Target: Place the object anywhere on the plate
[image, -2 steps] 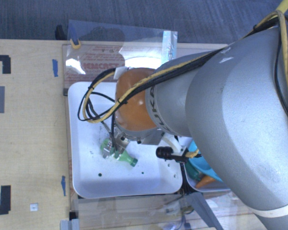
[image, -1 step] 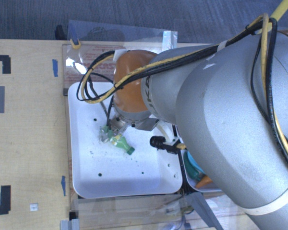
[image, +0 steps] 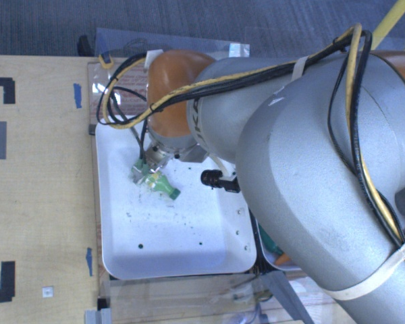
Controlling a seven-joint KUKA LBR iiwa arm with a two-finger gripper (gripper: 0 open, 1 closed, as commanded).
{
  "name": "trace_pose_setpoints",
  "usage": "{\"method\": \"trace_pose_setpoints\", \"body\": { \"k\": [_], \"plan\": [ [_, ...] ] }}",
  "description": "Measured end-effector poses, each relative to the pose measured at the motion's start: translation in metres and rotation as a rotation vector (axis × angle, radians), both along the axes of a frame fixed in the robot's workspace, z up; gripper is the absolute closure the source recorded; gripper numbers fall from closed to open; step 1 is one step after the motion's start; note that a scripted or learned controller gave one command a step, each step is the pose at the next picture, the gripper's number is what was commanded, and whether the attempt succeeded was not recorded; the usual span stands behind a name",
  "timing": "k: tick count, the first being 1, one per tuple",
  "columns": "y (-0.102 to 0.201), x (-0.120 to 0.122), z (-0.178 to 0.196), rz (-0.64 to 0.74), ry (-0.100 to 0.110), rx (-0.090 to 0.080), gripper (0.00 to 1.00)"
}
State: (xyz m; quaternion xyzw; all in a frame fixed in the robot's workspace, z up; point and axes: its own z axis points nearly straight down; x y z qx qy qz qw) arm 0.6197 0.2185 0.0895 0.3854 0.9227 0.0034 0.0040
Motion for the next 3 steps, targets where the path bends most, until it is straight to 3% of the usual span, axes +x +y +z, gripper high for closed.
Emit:
{"method": "trace_pose_setpoints", "body": {
  "k": [1, 2, 3],
  "plan": [
    [-0.005, -0.073, 0.002, 0.083, 0.000, 0.001, 1.00],
    [-0.003, -0.001, 0.000, -0.060, -0.001, 0.001, 1.00],
    [-0.004, 0.020, -0.001, -0.069, 0.000, 0.001, 1.00]
  ]
}}
